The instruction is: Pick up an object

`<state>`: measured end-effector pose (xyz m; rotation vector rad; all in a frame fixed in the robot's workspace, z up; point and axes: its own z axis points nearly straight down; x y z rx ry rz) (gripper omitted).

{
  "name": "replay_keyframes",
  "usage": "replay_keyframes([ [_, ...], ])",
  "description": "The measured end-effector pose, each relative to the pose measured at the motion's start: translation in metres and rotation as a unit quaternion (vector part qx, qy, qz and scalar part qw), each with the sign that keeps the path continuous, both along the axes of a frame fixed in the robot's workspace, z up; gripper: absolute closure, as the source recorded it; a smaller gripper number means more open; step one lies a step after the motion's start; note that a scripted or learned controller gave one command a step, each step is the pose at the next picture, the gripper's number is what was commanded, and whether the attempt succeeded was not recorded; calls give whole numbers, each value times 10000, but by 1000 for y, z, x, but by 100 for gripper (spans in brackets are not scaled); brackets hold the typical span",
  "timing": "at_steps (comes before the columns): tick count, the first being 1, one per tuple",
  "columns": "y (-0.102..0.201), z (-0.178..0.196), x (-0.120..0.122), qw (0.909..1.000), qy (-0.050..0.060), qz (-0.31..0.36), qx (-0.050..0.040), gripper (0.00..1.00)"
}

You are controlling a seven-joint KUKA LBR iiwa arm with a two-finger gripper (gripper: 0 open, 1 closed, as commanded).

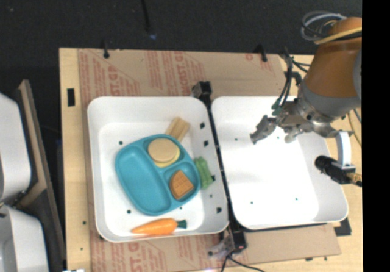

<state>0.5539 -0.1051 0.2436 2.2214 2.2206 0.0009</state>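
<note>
Carrot [159,226] hugs left bin's [97,143] front wall; gripper [274,132], spread, hovers over right bin [274,204].

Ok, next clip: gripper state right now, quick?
Gripper: over the right bin, nothing visible between its fingers; open or shut cannot be told from this view.

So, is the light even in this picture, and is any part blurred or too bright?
Camera view: light is soft and fairly even; the two shallow white plastic bins look bright, nearly washed out, with faint shadows. The blue divided plastic tray and orange toy carrot are fairly sharp. The grey two-finger gripper looks slightly blurred.
</note>
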Motion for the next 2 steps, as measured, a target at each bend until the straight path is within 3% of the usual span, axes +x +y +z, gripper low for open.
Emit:
replay_keyframes([
  [1, -22, -83, 18, 10000, 34, -8, 3, 0],
  [2, -17, -112, 23, 10000, 14, -3, 0, 0],
])
